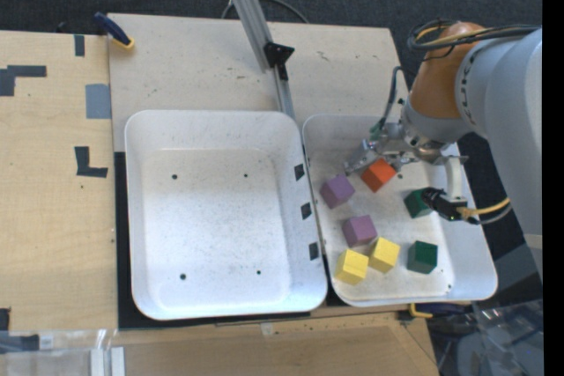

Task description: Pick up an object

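A: Orange cube [379, 175] is seen in the right bin [476, 273], upper middle, with the gripper [381, 156] poised right over it, metal fingers [359, 161] reaching down at its top edge

B: Is it gripped? That cannot be told; the cube's upper side is covered by the gripper body, so contact is not confirmed and the jaw spread cannot be judged

A: Risk is noted: the cube lies turned at an angle, so a close on its corners could squirt it sideways toward the purple cube [337, 190] just beside it

B: And a glancing push could be given instead of a grasp, with the cube slid against the bin wall. Cable [480, 211] near the dark green block [418, 203] could be snagged too

A: Further down, another purple cube [359, 230], two yellow cubes [384, 254] touching each other, and a green cube [422, 256] are left well apart from the action

B: Left bin [141, 136] is untouched. Arm is cut off at the right edge, and the wrist hides part of the bin's far rim
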Controlling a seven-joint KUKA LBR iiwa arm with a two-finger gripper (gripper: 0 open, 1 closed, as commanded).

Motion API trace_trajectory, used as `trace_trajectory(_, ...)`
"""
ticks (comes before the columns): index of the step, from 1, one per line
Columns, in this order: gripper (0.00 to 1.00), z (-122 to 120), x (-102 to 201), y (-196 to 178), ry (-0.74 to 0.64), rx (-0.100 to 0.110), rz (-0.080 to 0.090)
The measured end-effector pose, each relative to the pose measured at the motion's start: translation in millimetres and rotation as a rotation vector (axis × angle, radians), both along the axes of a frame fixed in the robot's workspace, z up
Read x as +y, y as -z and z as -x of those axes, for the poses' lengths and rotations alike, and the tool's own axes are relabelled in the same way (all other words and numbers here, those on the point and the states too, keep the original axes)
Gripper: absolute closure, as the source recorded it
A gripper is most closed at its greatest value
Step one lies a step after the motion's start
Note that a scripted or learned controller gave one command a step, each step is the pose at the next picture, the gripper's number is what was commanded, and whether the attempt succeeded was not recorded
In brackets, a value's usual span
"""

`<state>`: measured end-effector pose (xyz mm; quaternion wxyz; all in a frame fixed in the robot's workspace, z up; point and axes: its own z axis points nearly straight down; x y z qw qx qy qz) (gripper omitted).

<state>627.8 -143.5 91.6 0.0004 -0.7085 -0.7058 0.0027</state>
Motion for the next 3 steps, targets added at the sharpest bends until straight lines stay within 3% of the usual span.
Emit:
trace_trajectory(1, 0.00, 42, 18, 0, -0.003, 0.001, -0.003)
trace_trajectory(2, 1.00, 41, 18, -9, -0.005, -0.001, -0.003)
trace_trajectory(3, 1.00, 23, 89, -105, -0.012, -0.011, -0.005)
